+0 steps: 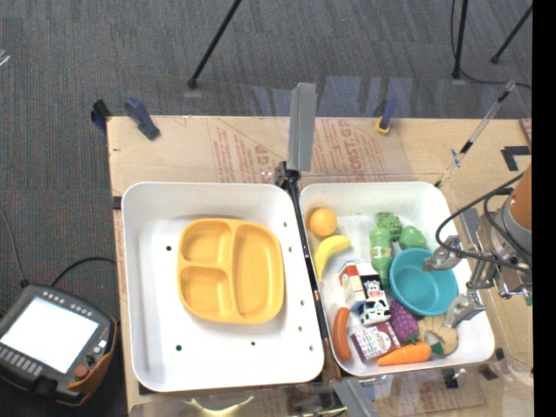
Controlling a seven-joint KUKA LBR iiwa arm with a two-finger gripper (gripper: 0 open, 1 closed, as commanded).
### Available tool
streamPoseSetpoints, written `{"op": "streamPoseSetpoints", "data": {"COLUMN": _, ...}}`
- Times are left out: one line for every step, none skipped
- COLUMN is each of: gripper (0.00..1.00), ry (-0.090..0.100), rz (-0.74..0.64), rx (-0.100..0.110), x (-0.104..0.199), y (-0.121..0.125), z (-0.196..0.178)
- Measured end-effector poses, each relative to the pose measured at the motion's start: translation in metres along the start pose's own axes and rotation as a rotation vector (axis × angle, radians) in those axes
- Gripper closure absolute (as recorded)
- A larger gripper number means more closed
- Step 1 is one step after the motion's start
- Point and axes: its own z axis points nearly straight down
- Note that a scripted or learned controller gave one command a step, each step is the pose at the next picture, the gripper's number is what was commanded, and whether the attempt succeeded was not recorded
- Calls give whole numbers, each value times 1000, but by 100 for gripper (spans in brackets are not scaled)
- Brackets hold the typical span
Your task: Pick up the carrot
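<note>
Claw (458, 287) of the grey arm, seen at the right edge of the right bin (434, 194), poised over the bin's right side. Its two fingers stand spread apart, one reaching toward the rim of the teal bowl (421, 285) and the other angled down toward the bin's near right corner; nothing lies between them, so the claw is released. Dark cables loop above the wrist, and an orange band shows at the far right.

Carrot (406, 354), orange with a green tip, lies flat along the near edge of the right bin, close to the near right corner, below and slightly left of the claw and apart from it. Just beside it to the left sits a small printed packet (372, 341), with a purple grape cluster (403, 321) above it. A red sausage (341, 333) lies along the bin's left wall near its near corner. A milk carton (373, 301) and a red-and-white box (351, 283) stand in the middle. A banana (329, 253) and an orange (322, 222) occupy the far left part, and green items (388, 237) lie toward the far edge, above the bowl.

Left bin (143, 259) carries a yellow divided tray (232, 269) near its centre.
</note>
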Motion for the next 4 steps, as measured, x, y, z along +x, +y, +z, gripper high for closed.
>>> {"op": "streamPoseSetpoints", "data": {"gripper": 0, "ry": 2, "rz": -304, "rx": -1, "x": 0, "y": 38, "z": 87}}
{"op": "streamPoseSetpoints", "data": {"gripper": 100, "ry": -1, "rz": -313, "rx": -2, "x": -2, "y": 42, "z": 76}}
{"op": "streamPoseSetpoints", "data": {"gripper": 100, "ry": -7, "rz": 2, "rx": 2, "x": -18, "y": 6, "z": -24}}
{"op": "streamPoseSetpoints", "data": {"gripper": 100, "ry": -14, "rz": 55, "rx": 4, "x": -7, "y": -3, "z": -253}}
